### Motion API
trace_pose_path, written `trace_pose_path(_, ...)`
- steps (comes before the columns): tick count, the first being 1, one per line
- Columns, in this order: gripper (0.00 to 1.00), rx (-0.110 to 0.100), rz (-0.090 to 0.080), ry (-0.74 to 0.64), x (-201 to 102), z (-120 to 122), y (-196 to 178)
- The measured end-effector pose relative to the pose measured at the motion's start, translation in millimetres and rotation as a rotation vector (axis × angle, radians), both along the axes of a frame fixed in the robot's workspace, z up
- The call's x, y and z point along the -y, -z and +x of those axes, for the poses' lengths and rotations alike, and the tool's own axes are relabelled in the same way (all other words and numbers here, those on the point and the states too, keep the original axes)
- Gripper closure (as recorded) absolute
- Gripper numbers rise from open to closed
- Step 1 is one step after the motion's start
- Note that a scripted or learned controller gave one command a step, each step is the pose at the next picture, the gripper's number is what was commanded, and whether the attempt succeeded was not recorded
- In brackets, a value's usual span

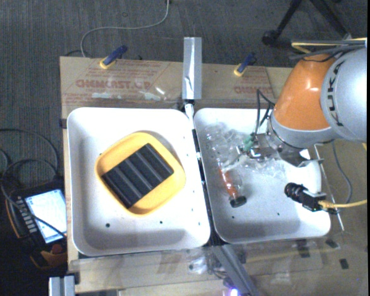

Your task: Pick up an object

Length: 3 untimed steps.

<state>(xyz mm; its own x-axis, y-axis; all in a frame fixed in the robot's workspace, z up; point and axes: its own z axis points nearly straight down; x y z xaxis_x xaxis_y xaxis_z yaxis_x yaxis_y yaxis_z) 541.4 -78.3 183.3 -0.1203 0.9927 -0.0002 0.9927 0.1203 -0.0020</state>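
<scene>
A yellow, rounded-square object with a black ribbed top [140, 172] lies tilted in the left bin [86, 227]. In the right bin [277, 224] lie crumpled clear plastic pieces [219, 140] near the back left and a slim clear tube with a reddish inside and a black cap [230, 184] near the middle. My gripper [254, 148] reaches down into the right bin's back half, just right of the clear plastic, under the grey arm with the orange band [302, 100]. The arm's bulk hides the bin's back right corner.
A black connector on a yellow cable [302, 196] hangs over the right bin's right side. A metal post [192, 66] stands behind the wall between the bins. Blue clamps [113, 56] hold the board at the back. A screen device [43, 211] lies on the floor at left.
</scene>
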Motion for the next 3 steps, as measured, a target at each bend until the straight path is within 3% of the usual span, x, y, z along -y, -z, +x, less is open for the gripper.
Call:
trace_pose_path(1,1.00,0.000,0.002,-0.001,-1,1,-8)
trace_pose_path(2,0.00,-0.001,0.002,-0.001,-1,1,-8)
trace_pose_path(3,0.00,-0.001,0.001,-0.064,19,-7,40)
